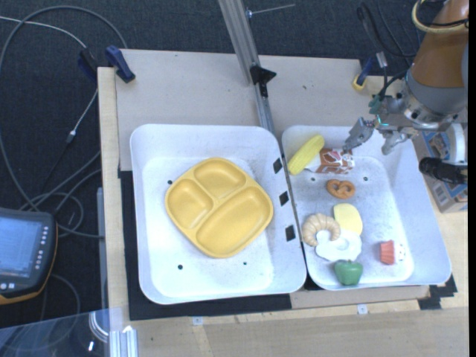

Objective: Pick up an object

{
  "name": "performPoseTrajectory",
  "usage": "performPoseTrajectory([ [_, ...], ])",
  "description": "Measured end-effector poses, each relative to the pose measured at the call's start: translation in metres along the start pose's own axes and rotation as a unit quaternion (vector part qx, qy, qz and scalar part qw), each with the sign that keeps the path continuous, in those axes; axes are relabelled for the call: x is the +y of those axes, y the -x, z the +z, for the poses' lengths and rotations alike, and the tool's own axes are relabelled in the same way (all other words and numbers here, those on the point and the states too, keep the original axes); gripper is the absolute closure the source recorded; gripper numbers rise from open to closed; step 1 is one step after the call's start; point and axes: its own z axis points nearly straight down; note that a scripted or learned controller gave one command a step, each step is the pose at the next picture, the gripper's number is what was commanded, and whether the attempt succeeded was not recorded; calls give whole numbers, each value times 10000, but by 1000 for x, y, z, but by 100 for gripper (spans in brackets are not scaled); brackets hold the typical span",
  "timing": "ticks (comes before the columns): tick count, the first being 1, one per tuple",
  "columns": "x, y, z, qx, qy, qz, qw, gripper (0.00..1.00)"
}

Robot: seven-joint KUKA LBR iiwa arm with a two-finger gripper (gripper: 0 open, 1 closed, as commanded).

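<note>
While nothing is lifted yet, the claw (pixel 370 137) hangs spread and empty over the right white bin's (pixel 416 192) far edge, one finger just beside the small red-and-white toy (pixel 334 160) next to the yellow plastic corn cob (pixel 306 154). Closing and lifting remain.

Premises: robotics laboratory. Evidence: plywood bench (pixel 186 88) on dark carpet, loose cables (pixel 44 43) at nine to eleven o'clock, teach pendant (pixel 22 253) at eight o'clock, aluminium camera post (pixel 236 21) at twelve, clamps (pixel 119 62) on the bench edge.
</note>
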Motion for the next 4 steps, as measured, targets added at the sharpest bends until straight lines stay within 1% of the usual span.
performPoseTrajectory([
  [1, 0, 0, 0, 0, 0, 0, 10000, 0],
  [2, -1, 10, 55, -3, -28, 9, 10000, 0],
  [3, -13, 9, 109, 1, -30, 6, 10000, 0],
  [4, -13, 9, 125, -2, -17, 3, 10000, 0],
])
